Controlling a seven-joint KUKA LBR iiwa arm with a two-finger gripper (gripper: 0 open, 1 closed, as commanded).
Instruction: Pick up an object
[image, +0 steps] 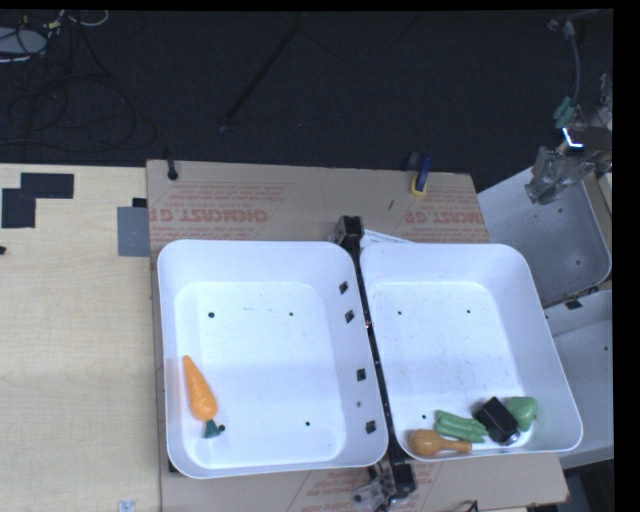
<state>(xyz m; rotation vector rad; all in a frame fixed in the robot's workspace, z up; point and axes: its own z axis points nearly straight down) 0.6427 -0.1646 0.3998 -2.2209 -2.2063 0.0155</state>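
- Two shallow white bins are sitting side by side on a cardboard sheet that is covering the bench, with a black divider strip running between them from far to near.
- In the left bin, an orange toy carrot is lying near the left wall toward the near end, its small green top pointing to the near edge.
- In the right bin, four small things are bunching together in the near right corner.
- An orange pear-shaped piece is lying nearest the near wall, its narrow end pointing right.
- A green bean-like piece is resting just behind it, touching or nearly touching it.
- A black block is sitting tilted just right of the green bean-like piece, partly covering a pale green rounded piece on its right.
- The gripper is hanging at the far right of the scene, well apart from both bins and over a grey metal plate; it is too small and blurred there, so I cannot tell how its tool end is set, and nothing is showing in its grasp.
- A blue and yellow clamp is gripping the far edge of the cardboard sheet.
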